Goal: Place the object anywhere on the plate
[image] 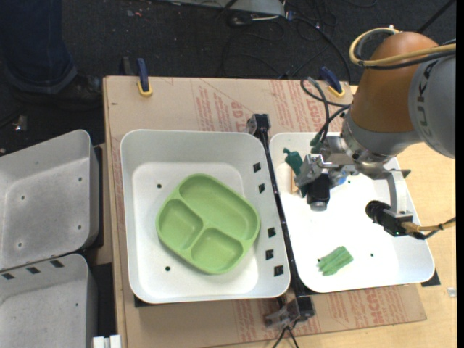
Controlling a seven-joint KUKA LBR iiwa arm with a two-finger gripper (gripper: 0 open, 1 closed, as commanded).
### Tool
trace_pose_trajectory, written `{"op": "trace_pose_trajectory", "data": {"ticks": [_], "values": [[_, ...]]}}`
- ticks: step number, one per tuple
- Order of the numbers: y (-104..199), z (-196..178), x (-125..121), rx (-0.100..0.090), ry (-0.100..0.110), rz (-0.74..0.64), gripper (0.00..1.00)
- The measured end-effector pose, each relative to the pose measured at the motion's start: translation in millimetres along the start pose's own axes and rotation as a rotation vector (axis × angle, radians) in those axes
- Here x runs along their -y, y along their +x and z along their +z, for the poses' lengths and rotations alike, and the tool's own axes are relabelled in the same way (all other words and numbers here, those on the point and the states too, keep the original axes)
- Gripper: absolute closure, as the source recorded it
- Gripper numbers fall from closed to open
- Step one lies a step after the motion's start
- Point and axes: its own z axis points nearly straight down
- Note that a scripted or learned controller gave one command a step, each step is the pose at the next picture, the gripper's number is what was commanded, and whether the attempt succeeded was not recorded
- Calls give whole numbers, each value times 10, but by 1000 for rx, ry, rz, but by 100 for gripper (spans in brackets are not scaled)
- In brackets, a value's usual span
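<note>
A light green plate (pixel 209 224) with three compartments lies in the left white bin (pixel 138 194). In the right white bin (pixel 406 267), a flat green toy (pixel 334 260) lies near the front edge. An orange piece with a dark green top (pixel 291 160) rests against that bin's left wall, partly hidden by the gripper. The gripper (pixel 317 192) hangs over the back left part of the right bin, just right of the orange piece and well behind the green toy. Its black tip points down at the bin floor.
The arm's orange and grey body (pixel 395 93) covers the back right of the right bin. A black fitting with a cable (pixel 384 218) hangs over that bin's right side. A black divider (pixel 272 194) runs between the bins. Grey trays (pixel 43 194) lie at far left.
</note>
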Motion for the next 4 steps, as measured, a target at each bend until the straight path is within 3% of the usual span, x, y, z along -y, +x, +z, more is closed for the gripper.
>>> {"op": "trace_pose_trajectory", "data": {"ticks": [2, 3, 4], "values": [[1001, 153, -136, 1, -2, 0, 100], [1613, 104, -334, 0, -4, 0, 100], [1569, 109, -327, 2, -2, 6, 0]]}}
